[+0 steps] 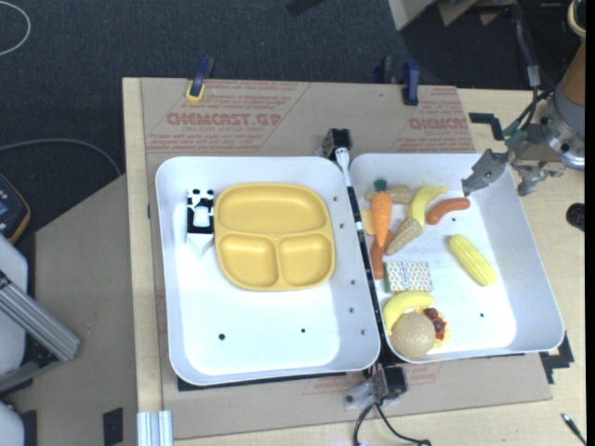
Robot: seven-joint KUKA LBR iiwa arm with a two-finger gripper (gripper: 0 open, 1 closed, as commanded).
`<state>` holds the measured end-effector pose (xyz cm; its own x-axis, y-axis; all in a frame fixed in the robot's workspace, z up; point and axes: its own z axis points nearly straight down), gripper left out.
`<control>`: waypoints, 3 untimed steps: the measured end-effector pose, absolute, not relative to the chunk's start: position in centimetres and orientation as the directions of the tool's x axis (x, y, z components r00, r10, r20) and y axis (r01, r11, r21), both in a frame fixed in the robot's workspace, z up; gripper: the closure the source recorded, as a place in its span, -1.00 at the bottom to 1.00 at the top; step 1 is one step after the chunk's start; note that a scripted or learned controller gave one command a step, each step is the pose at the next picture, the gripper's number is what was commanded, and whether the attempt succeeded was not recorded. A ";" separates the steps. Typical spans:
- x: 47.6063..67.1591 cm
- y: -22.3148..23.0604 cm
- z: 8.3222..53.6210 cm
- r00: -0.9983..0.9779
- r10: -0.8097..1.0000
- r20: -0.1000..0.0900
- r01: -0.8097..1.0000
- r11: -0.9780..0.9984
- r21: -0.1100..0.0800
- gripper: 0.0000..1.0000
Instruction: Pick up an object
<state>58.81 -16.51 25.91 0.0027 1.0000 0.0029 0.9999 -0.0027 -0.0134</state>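
Note:
The right bin [535, 249] holds several toy foods: an orange carrot [381, 214], a small banana [425, 200], a red sausage [447, 209], a yellow corn cob [471, 259], a waffle cone [403, 237], a dotted cracker [408, 275], a second banana [405, 302] and a round bun [415, 335]. My gripper [507, 175] hangs over the bin's upper right corner, just right of the sausage. It is open, with its grey fingers [482, 171] spread and nothing between them.
The left bin [177, 277] holds a yellow three-compartment plate [275, 233] and a small black-and-white object [200, 214]. A ridge [358, 249] divides the two bins. Clamps [410, 82] sit on the cardboard at the back.

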 end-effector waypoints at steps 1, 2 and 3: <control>59.0 -16.5 26.6 0.000 1.000 0.000 1.000 0.000 -0.001 -1.00; 58.7 -15.8 20.4 0.000 1.000 0.003 1.000 0.000 -0.007 -1.00; 58.9 -16.3 15.9 0.000 1.000 0.002 1.000 0.000 -0.006 -1.00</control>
<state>58.89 -16.34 15.92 0.0004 1.0000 0.0017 1.0000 -0.0004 -0.0058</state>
